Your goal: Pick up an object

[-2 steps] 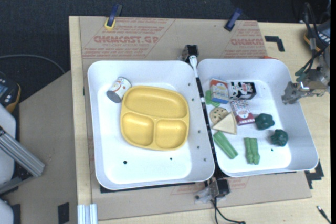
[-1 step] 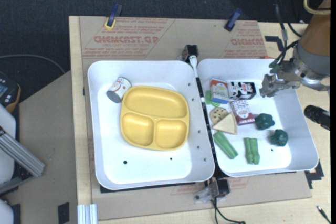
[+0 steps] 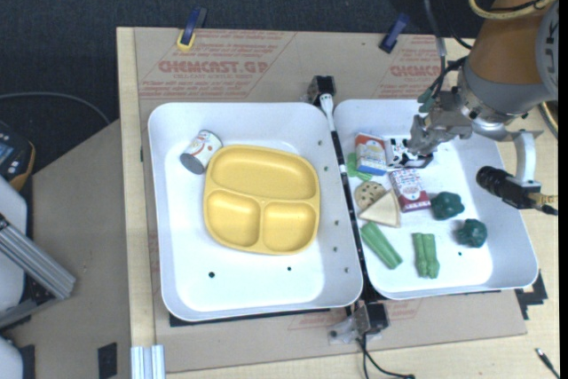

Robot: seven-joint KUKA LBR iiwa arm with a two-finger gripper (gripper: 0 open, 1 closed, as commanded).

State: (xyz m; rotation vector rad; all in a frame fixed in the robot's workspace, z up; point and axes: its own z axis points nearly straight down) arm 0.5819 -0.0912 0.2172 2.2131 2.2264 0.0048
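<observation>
My gripper (image 3: 415, 153) hangs low in the right bin (image 3: 506, 266), near its upper middle, just right of a small carton with a red and blue label (image 3: 370, 153) and above a red and white packet (image 3: 409, 188). Its fingertips are lost in a dark blur. Below lie a cookie and a sandwich wedge (image 3: 376, 202), two green vegetable pieces (image 3: 381, 245) (image 3: 426, 255), and two dark green broccoli florets (image 3: 446, 206) (image 3: 471, 232).
The left bin (image 3: 169, 217) holds a yellow divided plate (image 3: 261, 198) and a small tipped can (image 3: 199, 150) at its upper left. A black ridge (image 3: 337, 160) separates the bins. The arm's grey and orange body (image 3: 510, 31) looms over the right bin's far corner.
</observation>
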